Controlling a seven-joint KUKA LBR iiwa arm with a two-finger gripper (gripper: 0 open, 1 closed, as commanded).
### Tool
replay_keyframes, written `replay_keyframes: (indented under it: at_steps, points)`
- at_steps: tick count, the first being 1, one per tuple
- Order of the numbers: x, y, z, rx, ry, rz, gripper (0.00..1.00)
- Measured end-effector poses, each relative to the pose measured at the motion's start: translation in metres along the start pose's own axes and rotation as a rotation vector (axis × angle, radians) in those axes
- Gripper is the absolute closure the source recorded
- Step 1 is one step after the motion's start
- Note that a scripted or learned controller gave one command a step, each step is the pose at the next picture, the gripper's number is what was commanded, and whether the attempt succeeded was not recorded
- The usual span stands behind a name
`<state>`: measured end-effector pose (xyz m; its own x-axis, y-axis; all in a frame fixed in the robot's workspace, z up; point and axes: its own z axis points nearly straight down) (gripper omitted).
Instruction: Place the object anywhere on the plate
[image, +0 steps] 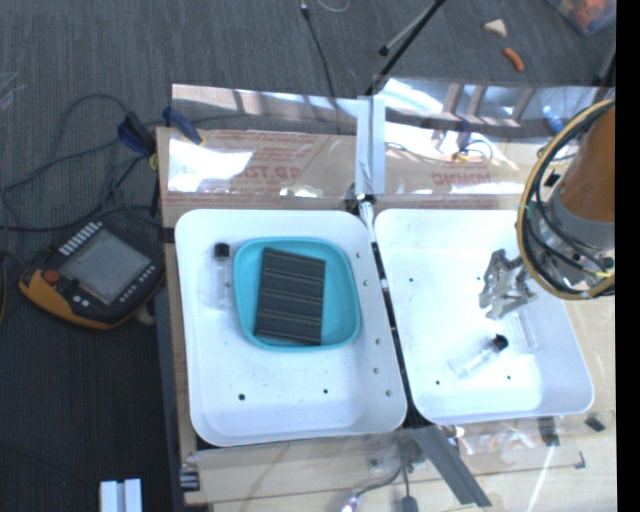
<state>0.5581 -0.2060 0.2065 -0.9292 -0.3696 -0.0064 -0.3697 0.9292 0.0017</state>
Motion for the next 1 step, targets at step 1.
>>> replay_keyframes:
  at_steps: [1]
  points:
    - [0.0,0.0,0.0,0.0,0.0,0.0,0.0]
